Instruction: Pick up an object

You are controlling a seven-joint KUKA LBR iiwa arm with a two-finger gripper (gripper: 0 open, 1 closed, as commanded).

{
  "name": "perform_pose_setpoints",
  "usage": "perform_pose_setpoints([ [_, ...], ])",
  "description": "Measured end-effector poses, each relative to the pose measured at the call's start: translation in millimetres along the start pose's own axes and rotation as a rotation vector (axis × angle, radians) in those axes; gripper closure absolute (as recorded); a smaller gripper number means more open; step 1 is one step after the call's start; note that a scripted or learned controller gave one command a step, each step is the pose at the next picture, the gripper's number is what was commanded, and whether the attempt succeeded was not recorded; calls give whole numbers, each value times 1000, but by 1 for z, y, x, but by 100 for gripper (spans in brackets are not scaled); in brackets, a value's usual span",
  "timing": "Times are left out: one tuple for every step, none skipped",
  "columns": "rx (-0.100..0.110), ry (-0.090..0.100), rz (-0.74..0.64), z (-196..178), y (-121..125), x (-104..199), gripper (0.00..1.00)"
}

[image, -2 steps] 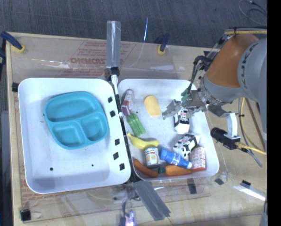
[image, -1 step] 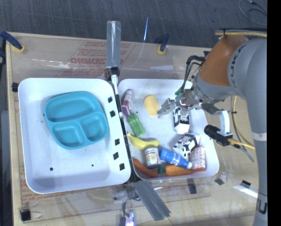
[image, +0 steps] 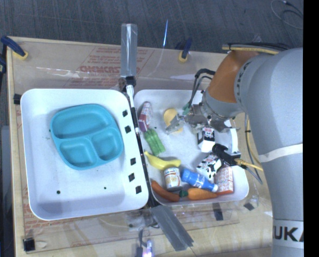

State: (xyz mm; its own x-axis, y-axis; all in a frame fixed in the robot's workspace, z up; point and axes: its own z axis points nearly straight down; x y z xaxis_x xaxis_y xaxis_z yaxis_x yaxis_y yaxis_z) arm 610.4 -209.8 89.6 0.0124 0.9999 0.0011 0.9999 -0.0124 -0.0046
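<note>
My gripper (image: 188,113) is low in the right bin (image: 240,189), near its back wall. It sits just right of a pale yellow wedge (image: 172,118) and seems close to or touching it. Nothing shows clearly between its fingers. Left of the wedge lies a red and white can (image: 144,115), with a green item (image: 154,141) in front of it. Toward the front lie a banana (image: 162,162), a small jar (image: 172,178), a blue bottle (image: 198,179), a cow-patterned toy (image: 209,166), a red and white packet (image: 224,179) and an orange carrot (image: 205,194).
The left bin (image: 36,197) holds a light blue divided plate (image: 87,135). The grey arm (image: 266,106) covers the right bin's right side. Clamps sit at the bench's back edge.
</note>
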Motion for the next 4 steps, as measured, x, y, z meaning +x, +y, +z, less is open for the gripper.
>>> perform_pose_setpoints([
  [-1,0,-50,-11,46,45,0],
  [3,0,-59,-19,47,46,100],
  [3,1,-60,-19,47,47,0],
  [5,0,-67,-28,48,48,100],
])
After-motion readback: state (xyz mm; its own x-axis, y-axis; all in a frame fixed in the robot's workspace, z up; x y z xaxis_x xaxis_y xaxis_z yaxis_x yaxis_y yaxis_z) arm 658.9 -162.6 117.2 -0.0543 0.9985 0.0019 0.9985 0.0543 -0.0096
